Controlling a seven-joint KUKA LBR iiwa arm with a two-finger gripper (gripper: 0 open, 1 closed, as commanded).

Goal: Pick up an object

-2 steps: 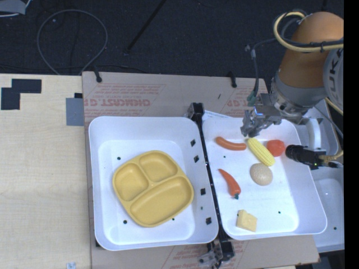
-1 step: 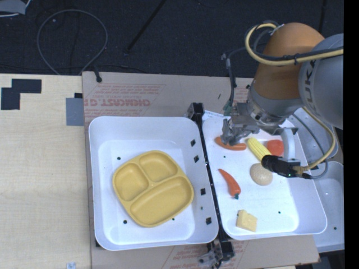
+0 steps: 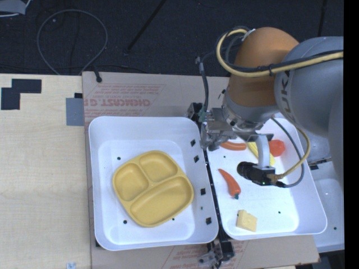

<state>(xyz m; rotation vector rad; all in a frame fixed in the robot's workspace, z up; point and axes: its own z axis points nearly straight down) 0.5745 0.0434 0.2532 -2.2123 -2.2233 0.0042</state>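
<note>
My gripper (image 3: 219, 134) hangs low over the far left part of the right bin (image 3: 291, 220), under the orange wrist band. Right beside it lies an orange carrot-like piece (image 3: 234, 146). A red chili pepper (image 3: 230, 182) lies just in front of it, towards the near side. A yellow piece (image 3: 261, 152) and a red tomato-like piece (image 3: 277, 147) sit to the right, partly hidden by the arm's cable. A pale yellow cheese wedge (image 3: 247, 221) rests near the bin's front edge. I see nothing held in the gripper.
The left bin (image 3: 106, 144) holds a yellow divided plate (image 3: 152, 187). A black part with a green light (image 3: 255, 172) hangs on the arm's cable over the right bin. The ridge between the two bins (image 3: 206, 178) runs just left of the gripper.
</note>
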